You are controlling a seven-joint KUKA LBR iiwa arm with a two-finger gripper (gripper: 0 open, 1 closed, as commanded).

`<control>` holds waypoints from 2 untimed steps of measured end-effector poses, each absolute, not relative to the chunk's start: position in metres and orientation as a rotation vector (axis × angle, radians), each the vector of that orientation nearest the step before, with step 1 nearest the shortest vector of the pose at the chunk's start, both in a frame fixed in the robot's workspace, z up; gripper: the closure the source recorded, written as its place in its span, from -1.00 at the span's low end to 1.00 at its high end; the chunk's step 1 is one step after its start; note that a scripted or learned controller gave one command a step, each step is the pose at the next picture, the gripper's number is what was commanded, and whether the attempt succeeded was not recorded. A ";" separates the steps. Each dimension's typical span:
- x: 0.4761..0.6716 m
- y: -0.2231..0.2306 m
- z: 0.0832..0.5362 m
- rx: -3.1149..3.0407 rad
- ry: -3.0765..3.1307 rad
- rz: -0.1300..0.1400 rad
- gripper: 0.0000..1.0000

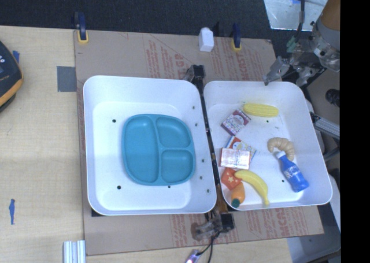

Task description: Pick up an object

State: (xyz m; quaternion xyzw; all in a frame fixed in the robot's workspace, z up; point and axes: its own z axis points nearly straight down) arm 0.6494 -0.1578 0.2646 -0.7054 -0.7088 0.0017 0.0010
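The right bin [312, 126] holds several items: a yellow corn cob [260, 110], a purple packet [235, 122], a red-and-white box [237, 156], a tan croissant [281, 145], a blue bottle [292, 174], a banana [255, 182] and an orange carton [232, 185]. My gripper [287, 76] hangs over the far right rim of that bin, above and beyond the corn cob. Its two dark fingers stand apart and open, and nothing is between them.
The left bin [101, 111] carries a blue divided plate [159, 149]. A small white block [206, 39] and blue clamps [81, 25] sit on the cardboard behind the bins. A dark device [7, 74] lies at the left edge of the bench.
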 end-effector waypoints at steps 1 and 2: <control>0.637 -0.193 0.093 -2.214 -2.224 0.008 -1.00; 0.655 -0.169 0.094 -2.210 -2.224 0.010 -1.00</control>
